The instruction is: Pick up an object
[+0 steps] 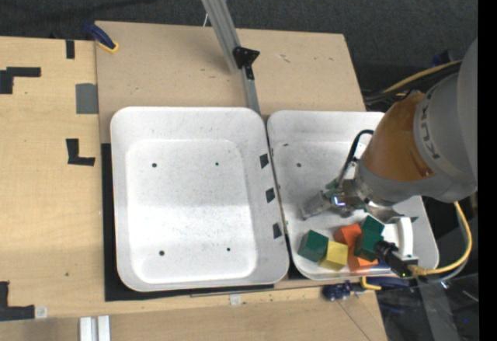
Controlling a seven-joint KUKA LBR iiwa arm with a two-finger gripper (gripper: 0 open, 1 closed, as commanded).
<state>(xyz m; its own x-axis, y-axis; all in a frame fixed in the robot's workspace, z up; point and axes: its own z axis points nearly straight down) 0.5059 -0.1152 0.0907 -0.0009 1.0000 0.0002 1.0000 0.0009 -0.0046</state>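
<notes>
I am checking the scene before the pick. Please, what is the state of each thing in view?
Gripper: low inside the right bin, holding nothing visible.
Right bin: holds the blocks at its near corner.
Green block: resting on the bin floor, apart from the gripper.
Yellow block: resting beside the green block.
Orange block: resting, partly hidden by the arm.
Left bin: upright.

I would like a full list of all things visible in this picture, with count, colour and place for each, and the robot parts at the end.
Bins: 2, white, side by side on the bench; left bin, right bin.
Green block: 1, green, near end of the right bin.
Yellow block: 1, yellow, beside the green block.
Orange blocks: at least 1, orange, same cluster; exact count unclear.
Dark green block: 1, dark green, right of the cluster.
Metal pole: 1, grey, slanting above the bins.
Arm: 1, grey with orange band, from the right.
Gripper: 1, over the right bin.
</notes>
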